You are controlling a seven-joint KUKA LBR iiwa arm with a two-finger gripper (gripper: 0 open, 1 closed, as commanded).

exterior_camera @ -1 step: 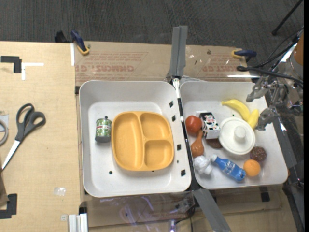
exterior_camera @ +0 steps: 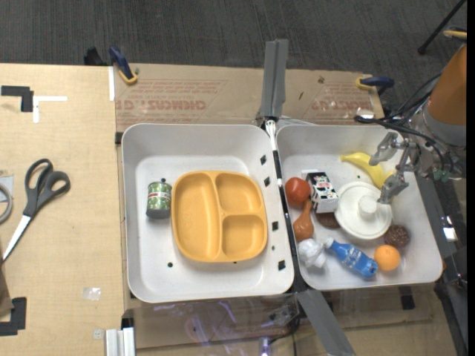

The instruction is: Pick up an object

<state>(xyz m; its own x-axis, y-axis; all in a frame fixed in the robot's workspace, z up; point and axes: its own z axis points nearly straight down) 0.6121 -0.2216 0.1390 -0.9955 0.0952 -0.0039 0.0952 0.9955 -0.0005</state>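
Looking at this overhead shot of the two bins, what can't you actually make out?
- Gripper: too small and blurred in the camera view to tell its finger state.
- Small can: label too small to read.
- Brown object: partly hidden behind the white lid; identity unclear.
- Arm: cut off by the right edge.

We see a light wooden bench (exterior_camera: 59,273) carrying two shallow white plastic bins side by side: the left bin (exterior_camera: 141,273) and the right bin (exterior_camera: 423,273), their inner rims touching. Behind them, at the far edge, a flat brown cardboard sheet (exterior_camera: 193,99) lies under both, held by blue clamps (exterior_camera: 122,64). On the bare wood at the left rests a pair of black-handled scissors (exterior_camera: 33,199), well apart from the bins.
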